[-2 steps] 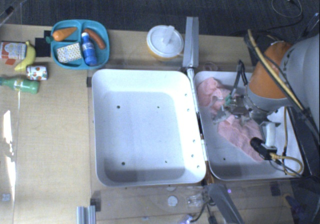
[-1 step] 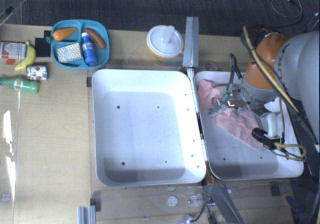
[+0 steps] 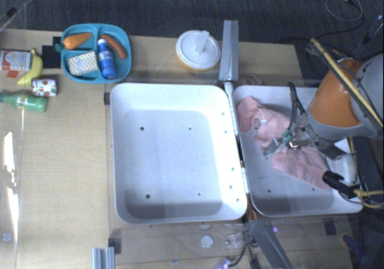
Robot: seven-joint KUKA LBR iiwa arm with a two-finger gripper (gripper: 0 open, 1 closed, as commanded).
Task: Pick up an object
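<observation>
Hand (image 3: 277,145) over one pink cloth (image 3: 282,142), right bin (image 3: 288,202).

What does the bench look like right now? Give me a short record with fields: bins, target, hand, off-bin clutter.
left bin: white, shallow, nothing seen on its floor
right bin: white, holds a pink cloth
pink cloth: crumpled, spread from the bin's upper left toward its lower right
hand: low over the middle of the cloth, arm reaching in from the right
grasp: cannot tell from this view
off-bin clutter: blue divided tray with toy food, white lidded cup, banana, small can, green bottle
</observation>
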